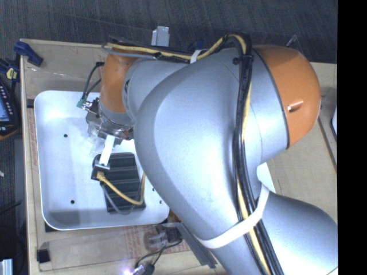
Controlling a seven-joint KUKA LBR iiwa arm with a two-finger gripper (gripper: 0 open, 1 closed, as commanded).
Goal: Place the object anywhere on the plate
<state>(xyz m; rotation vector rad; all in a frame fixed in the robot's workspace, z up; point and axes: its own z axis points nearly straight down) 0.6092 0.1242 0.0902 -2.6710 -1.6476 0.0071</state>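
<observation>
My gripper (102, 132) hangs low over the left white bin (57, 171), near the middle of its far half, just below the orange band (112, 87) of the wrist. The big grey arm (200, 153) reaches in from the right. It hides the bin's right side and nearly all of the bench beyond it.
The bin's white floor lies bare to the left of the gripper and toward the front wall (86, 221). A blue clamp (26, 50) sits at the bench's far left corner. A dark device (6, 116) lies past the left edge. Loose cables (157, 239) run along the front.
</observation>
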